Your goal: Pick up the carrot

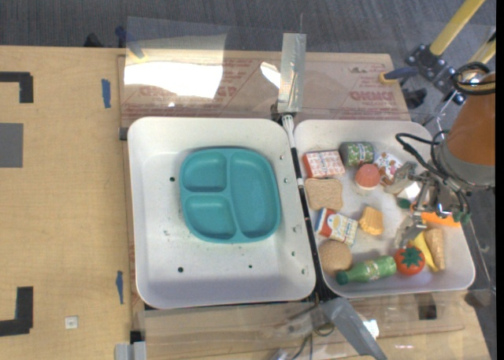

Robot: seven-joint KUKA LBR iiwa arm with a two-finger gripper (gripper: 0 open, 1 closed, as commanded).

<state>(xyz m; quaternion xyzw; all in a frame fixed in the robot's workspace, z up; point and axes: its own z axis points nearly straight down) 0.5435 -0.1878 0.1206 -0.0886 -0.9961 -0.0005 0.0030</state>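
Rightward, bin [461,276] crowded: carrot [441,220], gripper [425,207] above.

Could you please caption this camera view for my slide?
End effector poised over carrot in cluttered right bin; teal plate in left bin.

My arm, seen from the overhead camera

I see a broad orange band [478,136] on the arm, dark grey housing beneath it, and a black cable [411,148] looping out to one side above the jaws; the gripper [425,207] itself is a slim, silvery metal assembly with small dark fittings.
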